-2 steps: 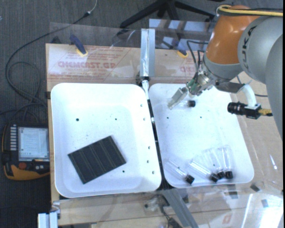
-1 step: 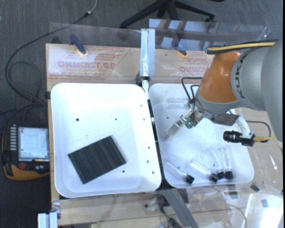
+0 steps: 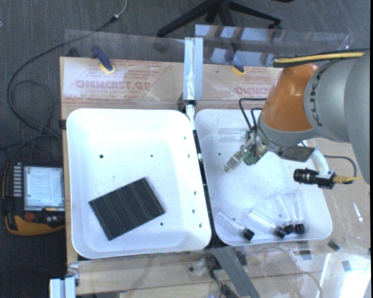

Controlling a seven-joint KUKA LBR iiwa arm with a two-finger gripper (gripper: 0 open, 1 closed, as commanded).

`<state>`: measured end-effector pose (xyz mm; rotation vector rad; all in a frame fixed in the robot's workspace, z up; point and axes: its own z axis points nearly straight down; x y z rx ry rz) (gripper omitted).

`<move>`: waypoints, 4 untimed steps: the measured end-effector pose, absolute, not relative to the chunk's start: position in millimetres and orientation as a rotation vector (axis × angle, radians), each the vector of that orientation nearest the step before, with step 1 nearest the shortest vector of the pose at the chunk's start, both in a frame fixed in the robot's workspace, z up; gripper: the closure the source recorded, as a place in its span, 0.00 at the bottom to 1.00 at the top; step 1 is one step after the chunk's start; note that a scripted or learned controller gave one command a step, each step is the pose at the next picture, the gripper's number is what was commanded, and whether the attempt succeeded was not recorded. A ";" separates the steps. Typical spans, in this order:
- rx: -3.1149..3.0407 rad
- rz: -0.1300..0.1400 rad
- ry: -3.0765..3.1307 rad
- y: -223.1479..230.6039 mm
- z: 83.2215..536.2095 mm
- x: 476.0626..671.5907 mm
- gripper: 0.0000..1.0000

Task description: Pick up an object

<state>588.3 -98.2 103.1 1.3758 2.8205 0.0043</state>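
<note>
Here we hover over the right bin.
Our gripper hangs tilted, whether parted or closed we cannot tell; clear capped vials lie below it toward the bin's near edge, untouched, within reach.

Even, bright overhead light, no hard shadows. The two white bins, left and right, are nearly overexposed; their inner walls show only faint grey shading. A soft shadow lies under the arm at 3 o'clock. The clear sheet at 12 o'clock carries pale glare streaks. The dark panel at 7 o'clock stays sharp; overall detail is slightly soft and grainy.
</note>
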 end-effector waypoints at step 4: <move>1.337 0.001 2.844 -101.1 114.7 591.0 1.00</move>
